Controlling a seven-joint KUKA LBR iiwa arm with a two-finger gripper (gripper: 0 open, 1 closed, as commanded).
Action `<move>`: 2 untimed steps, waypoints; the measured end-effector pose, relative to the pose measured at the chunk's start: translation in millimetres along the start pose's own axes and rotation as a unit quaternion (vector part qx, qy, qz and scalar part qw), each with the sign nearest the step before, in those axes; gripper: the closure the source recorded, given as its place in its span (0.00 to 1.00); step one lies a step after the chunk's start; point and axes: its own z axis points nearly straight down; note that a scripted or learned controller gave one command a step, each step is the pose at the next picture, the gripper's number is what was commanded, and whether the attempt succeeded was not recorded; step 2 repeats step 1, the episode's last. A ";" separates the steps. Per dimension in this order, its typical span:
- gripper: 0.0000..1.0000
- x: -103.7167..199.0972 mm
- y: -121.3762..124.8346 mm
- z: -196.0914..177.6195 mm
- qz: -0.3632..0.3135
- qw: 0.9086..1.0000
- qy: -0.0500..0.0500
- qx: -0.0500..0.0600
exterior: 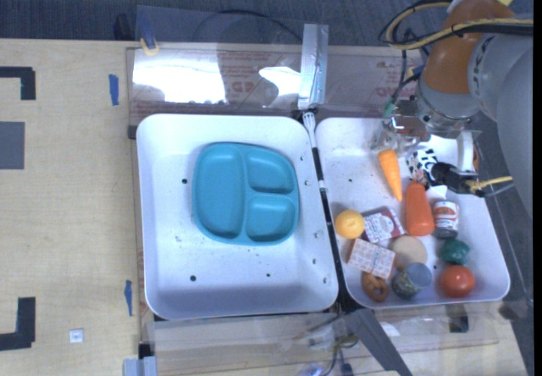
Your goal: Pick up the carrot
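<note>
- Gripper is down at the back of the right bin, and how wide it stands, I can't tell.
- Carrot lies just below it, slanted on the bin floor.
- Beside it: an orange bottle, a lemon, a tomato.
- The left bin carries a blue divided plate.

We see our arm reaching in from the right of the camera view, its grey body filling the upper right corner and its orange band sitting just above the wrist. From there the wrist points down and toward the left, ending in our gripper, low over the far part of the right side. We cannot tell how its tips are set.
</note>
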 end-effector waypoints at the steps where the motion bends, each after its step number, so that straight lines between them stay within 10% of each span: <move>1: 1.00 82.8 -0.5 -124.6 -0.043 0.999 0.001 -0.005; 2: 1.00 82.8 -0.5 -124.6 -0.043 0.999 0.001 -0.005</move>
